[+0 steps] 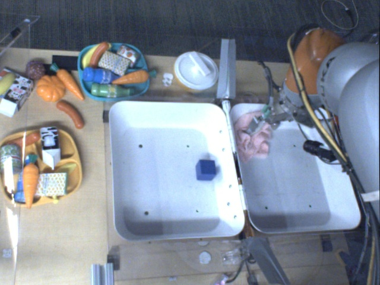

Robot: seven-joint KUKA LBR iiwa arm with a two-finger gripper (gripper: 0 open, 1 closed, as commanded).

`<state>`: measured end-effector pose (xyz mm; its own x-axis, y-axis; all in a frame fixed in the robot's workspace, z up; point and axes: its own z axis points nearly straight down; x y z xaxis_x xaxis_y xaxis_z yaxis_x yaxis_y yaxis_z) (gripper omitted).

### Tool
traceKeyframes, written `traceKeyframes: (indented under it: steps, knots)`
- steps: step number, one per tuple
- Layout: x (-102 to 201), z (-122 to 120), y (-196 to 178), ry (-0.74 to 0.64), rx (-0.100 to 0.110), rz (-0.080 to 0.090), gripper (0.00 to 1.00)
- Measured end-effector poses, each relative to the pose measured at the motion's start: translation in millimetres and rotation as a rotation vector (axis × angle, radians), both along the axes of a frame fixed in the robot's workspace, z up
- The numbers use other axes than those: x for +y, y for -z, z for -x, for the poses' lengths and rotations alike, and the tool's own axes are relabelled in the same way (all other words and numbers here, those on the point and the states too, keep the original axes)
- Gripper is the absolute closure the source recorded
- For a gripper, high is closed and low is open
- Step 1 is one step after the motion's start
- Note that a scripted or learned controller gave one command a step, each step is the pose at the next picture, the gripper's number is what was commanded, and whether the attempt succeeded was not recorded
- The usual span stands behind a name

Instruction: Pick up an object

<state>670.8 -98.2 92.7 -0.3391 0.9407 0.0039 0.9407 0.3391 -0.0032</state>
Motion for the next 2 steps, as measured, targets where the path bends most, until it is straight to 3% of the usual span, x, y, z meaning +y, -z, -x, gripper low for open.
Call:
traceKeyframes:
  steps: [1, 2]
  knots:
    - [0, -3, -10, -0.005, -0.012, 0.004, 1.00]
    - [41, 1, -91, 0.074, -0.007, 0.003, 1.00]
